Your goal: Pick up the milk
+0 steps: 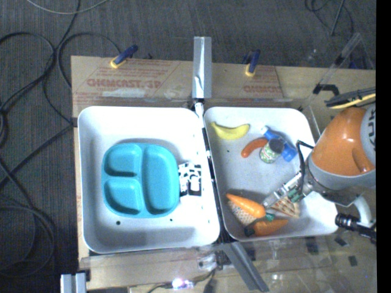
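Nearest, along the front edge of the bench, metal framing and a small lit spot sit just below the two white bins. In the right bin, the near corner is crowded: an orange vegetable lies against the front wall, a carrot lies just beyond it, and a pizza slice sits beside both. The gripper hangs low over that cluster, just above the pizza slice and pointing toward the carrot; whether it is open or closed cannot be told from here, and nothing can be seen held in it. The arm's orange band bulks in from the right. The milk is in the left bin, well apart from the gripper, on the floor of the bin near the wall shared with the right bin and just beside the right edge of a blue divided plate. It is a small black-and-white carton whose long axis appears to run front to back, roughly parallel to that shared wall; which end is its top is too small to tell. Farther back in the right bin lie a red pepper, a blue bottle and a banana. Beyond the bins the bench top is brown printed cardboard, held by two blue-and-yellow clamps with an upright metal post between them. Behind lies dark grey carpet with loose cables.
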{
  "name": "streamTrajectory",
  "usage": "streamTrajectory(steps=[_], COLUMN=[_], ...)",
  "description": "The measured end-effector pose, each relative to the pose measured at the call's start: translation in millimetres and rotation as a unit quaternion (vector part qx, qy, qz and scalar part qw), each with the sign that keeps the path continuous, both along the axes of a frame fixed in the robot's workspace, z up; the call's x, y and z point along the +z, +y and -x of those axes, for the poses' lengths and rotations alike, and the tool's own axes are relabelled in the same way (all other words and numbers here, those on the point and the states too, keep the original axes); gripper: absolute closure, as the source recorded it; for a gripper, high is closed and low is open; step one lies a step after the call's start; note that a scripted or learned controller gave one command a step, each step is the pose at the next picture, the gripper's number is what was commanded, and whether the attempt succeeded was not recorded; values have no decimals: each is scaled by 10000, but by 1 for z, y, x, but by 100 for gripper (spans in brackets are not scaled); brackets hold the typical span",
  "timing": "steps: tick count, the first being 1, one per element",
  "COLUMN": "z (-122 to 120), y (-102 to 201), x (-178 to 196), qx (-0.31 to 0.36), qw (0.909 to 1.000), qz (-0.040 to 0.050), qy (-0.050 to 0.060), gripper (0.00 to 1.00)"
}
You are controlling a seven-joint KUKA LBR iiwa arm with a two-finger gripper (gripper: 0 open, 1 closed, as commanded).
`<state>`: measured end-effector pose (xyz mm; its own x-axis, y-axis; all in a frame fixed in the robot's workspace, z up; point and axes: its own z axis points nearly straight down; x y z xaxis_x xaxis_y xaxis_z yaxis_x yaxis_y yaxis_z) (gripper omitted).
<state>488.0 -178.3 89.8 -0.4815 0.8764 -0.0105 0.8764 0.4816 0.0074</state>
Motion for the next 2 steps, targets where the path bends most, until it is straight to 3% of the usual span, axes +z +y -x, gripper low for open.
streamTrajectory(steps=[1, 2], z=[-2, -1], y=[1, -43], x=[10, 1], qx=[4, 1697], qw=[10000, 9855], qz=[-5, -6], qy=[-20, -1], gripper=[100, 100])
